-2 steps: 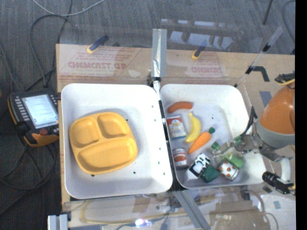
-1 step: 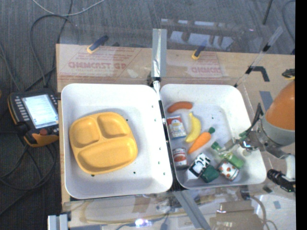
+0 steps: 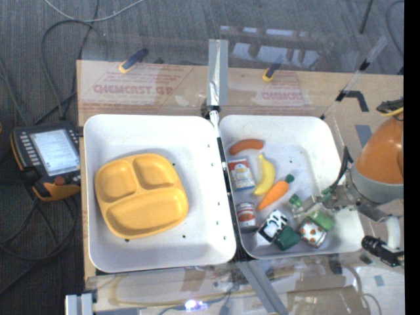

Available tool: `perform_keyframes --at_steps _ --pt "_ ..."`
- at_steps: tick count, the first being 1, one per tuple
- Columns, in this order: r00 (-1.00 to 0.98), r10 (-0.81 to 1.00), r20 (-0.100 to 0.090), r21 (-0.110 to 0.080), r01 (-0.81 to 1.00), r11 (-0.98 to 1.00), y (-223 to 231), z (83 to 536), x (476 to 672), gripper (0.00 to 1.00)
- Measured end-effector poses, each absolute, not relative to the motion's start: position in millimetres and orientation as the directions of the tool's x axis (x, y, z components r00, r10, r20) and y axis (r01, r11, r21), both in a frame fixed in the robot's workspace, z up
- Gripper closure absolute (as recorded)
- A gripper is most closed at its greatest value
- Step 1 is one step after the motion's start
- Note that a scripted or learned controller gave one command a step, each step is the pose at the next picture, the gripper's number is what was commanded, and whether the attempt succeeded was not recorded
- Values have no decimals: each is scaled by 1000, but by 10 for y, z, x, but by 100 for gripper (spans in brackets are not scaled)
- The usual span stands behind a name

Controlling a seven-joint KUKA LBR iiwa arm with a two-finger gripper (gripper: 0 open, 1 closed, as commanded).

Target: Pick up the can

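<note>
The right bin (image 3: 328, 136) is serving as the landmark here. Inside it, the can (image 3: 246, 215) is standing upright against the bin's left wall, toward the near edge; it is showing a red and white label whose wording is too small to read. Just behind the can, a small carton (image 3: 241, 174) with a red and white printed face is lying flat, its print also unreadable. A sausage (image 3: 245, 146) is lying behind the carton, near the bin's far left corner. A banana (image 3: 265, 173) is resting just right of the carton, and a carrot (image 3: 275, 193) is lying at a slant beside the banana, pointing toward the can. Near the bin's front edge, a black and white carton (image 3: 273, 226) and a dark green block (image 3: 287, 238) are sitting close together, right of the can.

The arm (image 3: 384, 159) is reaching over the bin's right side, and the gripper (image 3: 326, 200) is hanging low among green and red items (image 3: 315, 231) in the near right corner, well apart from the can. How its jaws are standing cannot be told.

The left bin (image 3: 105, 126) is holding a yellow divided tray (image 3: 141, 194). On the board behind both bins, faint red lettering (image 3: 131, 89) is reading "CHEMCAST".
</note>
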State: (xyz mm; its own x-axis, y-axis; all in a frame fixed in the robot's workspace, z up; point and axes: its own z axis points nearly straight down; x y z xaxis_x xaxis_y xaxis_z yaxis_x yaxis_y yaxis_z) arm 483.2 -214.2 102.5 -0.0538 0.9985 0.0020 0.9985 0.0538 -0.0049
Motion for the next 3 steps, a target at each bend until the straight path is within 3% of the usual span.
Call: perform_keyframes --at_steps 1,2,3 --pt "-53 999 3 -2 999 53 -2206 1209 4843 0" --pt "22 1000 16 6 1000 -22 -2112 925 5215 0" --pt "101 995 -4 -2 995 -101 -2221 2634 5041 0"
